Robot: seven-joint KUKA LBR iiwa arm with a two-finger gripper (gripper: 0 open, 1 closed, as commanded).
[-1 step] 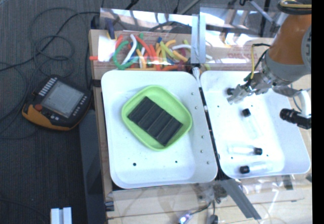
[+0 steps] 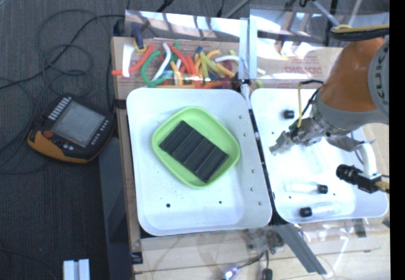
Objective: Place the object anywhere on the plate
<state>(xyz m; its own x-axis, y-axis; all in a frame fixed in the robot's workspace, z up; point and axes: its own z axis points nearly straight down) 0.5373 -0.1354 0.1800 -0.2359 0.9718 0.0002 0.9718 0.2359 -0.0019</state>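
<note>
Left bin (image 2: 190, 215) has a green plate (image 2: 166, 128) holding a dark ridged slab (image 2: 193, 151); claw (image 2: 280, 144) hangs over the right bin (image 2: 329, 203), grip unclear.

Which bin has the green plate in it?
The left bin. The green plate sits in its middle with a dark ribbed slab on it. The right bin, under the arm, has none.

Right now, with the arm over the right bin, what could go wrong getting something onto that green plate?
1. The square green plate already carries a dark ribbed slab, leaving little bare rim.
2. The small clear tubes with black caps in the right white bin look thin and may slip.
3. The gripper must cross the wall between the bins.
</note>
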